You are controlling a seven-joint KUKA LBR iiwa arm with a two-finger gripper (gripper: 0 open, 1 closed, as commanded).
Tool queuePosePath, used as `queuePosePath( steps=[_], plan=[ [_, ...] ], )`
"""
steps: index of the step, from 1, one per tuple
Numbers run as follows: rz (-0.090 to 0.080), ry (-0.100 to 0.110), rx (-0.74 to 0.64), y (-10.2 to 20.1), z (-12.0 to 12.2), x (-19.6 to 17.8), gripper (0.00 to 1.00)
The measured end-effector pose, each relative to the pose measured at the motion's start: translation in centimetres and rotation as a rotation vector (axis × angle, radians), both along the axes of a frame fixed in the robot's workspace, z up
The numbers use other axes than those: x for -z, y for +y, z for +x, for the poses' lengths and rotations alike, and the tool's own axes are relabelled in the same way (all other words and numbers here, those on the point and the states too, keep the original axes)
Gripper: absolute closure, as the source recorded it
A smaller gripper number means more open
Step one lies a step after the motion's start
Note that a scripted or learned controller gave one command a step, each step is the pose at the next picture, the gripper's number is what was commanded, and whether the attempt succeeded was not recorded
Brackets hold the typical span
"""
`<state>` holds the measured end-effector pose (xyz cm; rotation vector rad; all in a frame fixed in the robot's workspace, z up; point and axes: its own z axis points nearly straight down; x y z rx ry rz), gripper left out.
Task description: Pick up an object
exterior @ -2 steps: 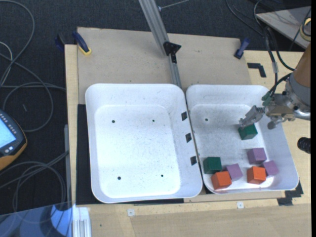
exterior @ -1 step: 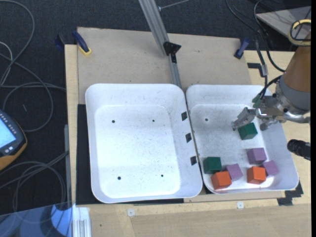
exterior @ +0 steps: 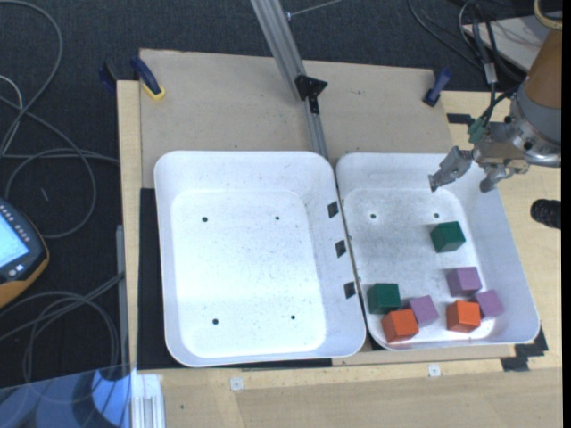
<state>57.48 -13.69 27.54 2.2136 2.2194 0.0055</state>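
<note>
The fingers [exterior: 443, 173] are spread wide with nothing between them, poised above the right bin [exterior: 513, 266] near the green block [exterior: 447, 235], likely lining up a grab.

You're looking at even, fairly bright overhead light; the white bins [exterior: 241, 176] glare slightly (little shadow anywhere), the dark floor [exterior: 53, 105] stays dim, and the whole frame is mildly soft.

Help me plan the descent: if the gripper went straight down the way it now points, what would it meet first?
Probably bare floor of the right bin; the gripper, fingers spread, hangs over its far end, above the green block. Depth is unclear.
</note>
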Motion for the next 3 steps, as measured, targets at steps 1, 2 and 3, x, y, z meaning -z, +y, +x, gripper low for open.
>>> queuePosePath(
  steps=[1, 2, 3],
  plan=[
    [0.005, 0.001, -0.007, 7.0, -1.1, -4.3, 0.00],
    [0.006, 0.015, -0.007, 18.8, -2.9, 3.6, 0.00],
    [0.002, -0.003, 0.004, 14.5, -3.0, -9.6, 0.00]
  ],
)
